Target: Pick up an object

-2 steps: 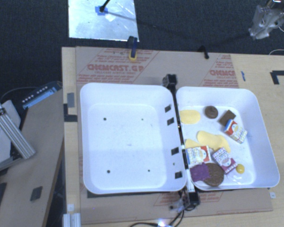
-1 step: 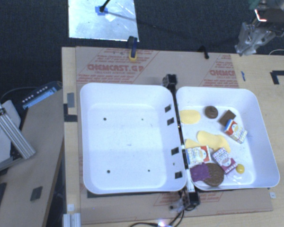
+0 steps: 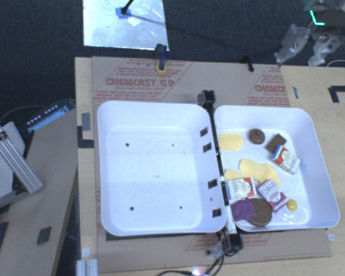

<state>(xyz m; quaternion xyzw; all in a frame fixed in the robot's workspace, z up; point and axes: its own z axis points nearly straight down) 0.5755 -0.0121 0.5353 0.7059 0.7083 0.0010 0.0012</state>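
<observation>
The claw (image 3: 303, 46) hangs at the far right, beyond the bins, its two fingers spread open with nothing between them. The objects lie in the right bin (image 3: 316, 132): a brown disc (image 3: 256, 135), a small carton (image 3: 286, 158), yellow pieces (image 3: 259, 169) and a purple packet (image 3: 242, 209).

White bins, bright little clutter on a tan board.

Both bins are plain white, the left bin (image 3: 152, 168) dotted with a few dark specks, the right bin (image 3: 316, 154) carrying the colour: a brown round cookie (image 3: 256, 135), a pale yellow disc (image 3: 230, 142), a dark brown block (image 3: 276, 142), a red-and-white carton (image 3: 286, 158), a yellow wedge (image 3: 259, 170), a purple patch (image 3: 241, 209). The board (image 3: 138, 80) is tan with faded red lettering; the gripper (image 3: 303, 48) is pale grey, a teal light above it.
</observation>
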